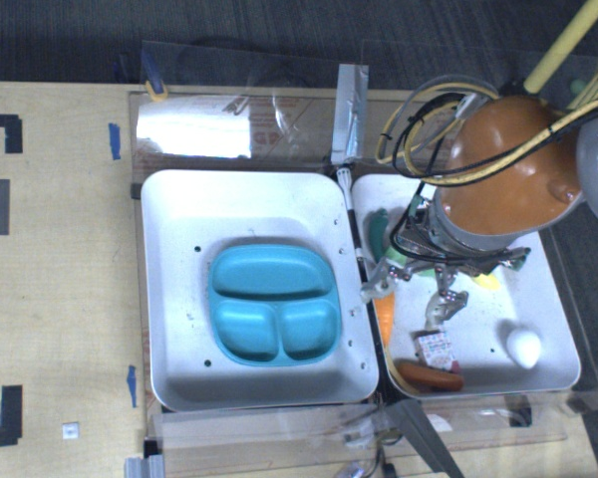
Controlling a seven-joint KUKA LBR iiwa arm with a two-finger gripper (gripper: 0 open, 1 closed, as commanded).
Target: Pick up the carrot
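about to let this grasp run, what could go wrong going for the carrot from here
1. The carrot lies tight against the right bin's left wall, so a finger may strike the wall instead of straddling it.
2. The gripper sits among clutter: a sausage, a small red-and-white packet and a green item are close, so it could grab or nudge the wrong thing.
3. The arm hides part of the bin, so more may lie beneath it.

Pale wooden bench (50, 297) against dark carpeted floor (229, 8).
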